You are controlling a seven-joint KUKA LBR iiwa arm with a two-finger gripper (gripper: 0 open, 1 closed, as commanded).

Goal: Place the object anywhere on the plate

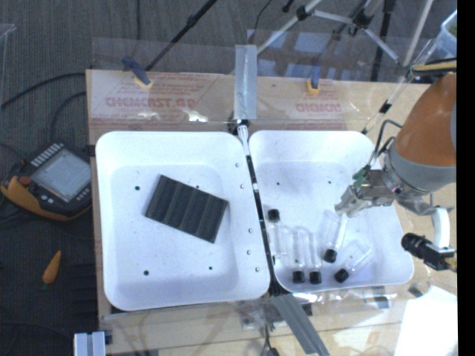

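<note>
A dark ridged rectangular plate (185, 208) lies tilted in the middle of the left bin (119, 162). Several clear vials with black caps lie in the near part of the right bin (312, 154): one at the left (275, 228), two side by side near the front (306, 262), one slanted (333, 240) and one at the right (351, 262). My gripper (349, 203) hangs over the right side of the right bin, just above and right of the slanted vial. Nothing shows in its grasp.
A raised divider (254, 199) separates the two bins. A handheld pendant (52, 180) lies on the floor at the left. A black clamp (427, 251) juts out by the right bin's right rim. Tripod legs (349, 17) stand behind the bench.
</note>
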